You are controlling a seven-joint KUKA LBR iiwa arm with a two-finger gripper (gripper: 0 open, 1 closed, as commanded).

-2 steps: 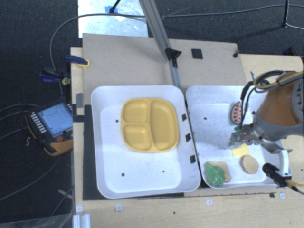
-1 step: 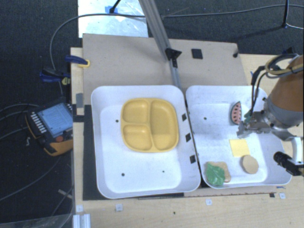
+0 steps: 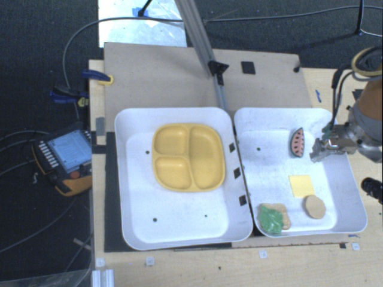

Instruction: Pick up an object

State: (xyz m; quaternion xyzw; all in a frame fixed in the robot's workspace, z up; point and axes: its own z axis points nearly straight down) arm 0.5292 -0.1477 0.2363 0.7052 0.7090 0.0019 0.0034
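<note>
my gripper (image 3: 320, 150) hangs over the right bin (image 3: 263, 178), just beside the watermelon slice (image 3: 297, 142) near the far wall. cannot tell from this angle how it is set. nothing in it. risk: slice lies flat and close to my approach side, so a descent may clip its edge and push it away. yellow square (image 3: 301, 185) and round biscuit (image 3: 314, 207) lie nearer.

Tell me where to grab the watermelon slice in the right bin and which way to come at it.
Probably from straight above. The watermelon slice lies flat on the floor of the right bin, a narrow wedge running top to bottom. Close the fingers across its short width, near the middle. The gripper is already just to its right.
</note>
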